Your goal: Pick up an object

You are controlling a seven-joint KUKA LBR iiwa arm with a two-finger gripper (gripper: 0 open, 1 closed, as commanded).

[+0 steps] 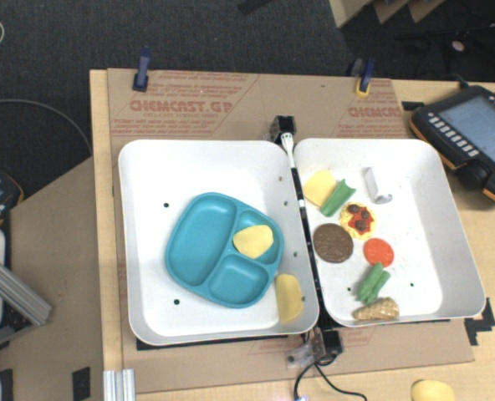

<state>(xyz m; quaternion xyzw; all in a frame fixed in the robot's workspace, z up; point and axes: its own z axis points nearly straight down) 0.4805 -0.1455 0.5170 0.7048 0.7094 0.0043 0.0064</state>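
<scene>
A: What lies on the bench?

B: Two white bins side by side, mid-frame. The left bin [147, 307] holds a blue tray [206, 253] with a yellow lump [253, 241] in its right compartment. A second yellow piece [288, 296] lies just beside the tray, at the bin's lower right. The right bin [431, 224] holds small toy foods, crowded toward its left side: a yellow block [317, 186] touching a green pod [339, 197], a grey piece [376, 186], a pizza round [359, 218], a brown disc [334, 244], a red disc [379, 252], another green piece [372, 283] and a tan piece [376, 311] at the bottom.

A: Which is the best pick?

B: In my judgement, the grey piece or the red disc. Each sits a little apart from its neighbours, so there is room to close on either side. The block and pod touch, so a grasp there may catch both or push one away. The brown disc looks flat and hard to get under. The lump on the tray sits between raised ridges, which could block a descent.

A: How should the move go?

B: Come straight down over the middle of the chosen piece, close across its narrow side, then lift gently.

A: And the arm and gripper?

B: I cannot tell the arm's pose, nor whether the gripper is wide, narrow or holding anything. Every object rests in a bin.
</scene>
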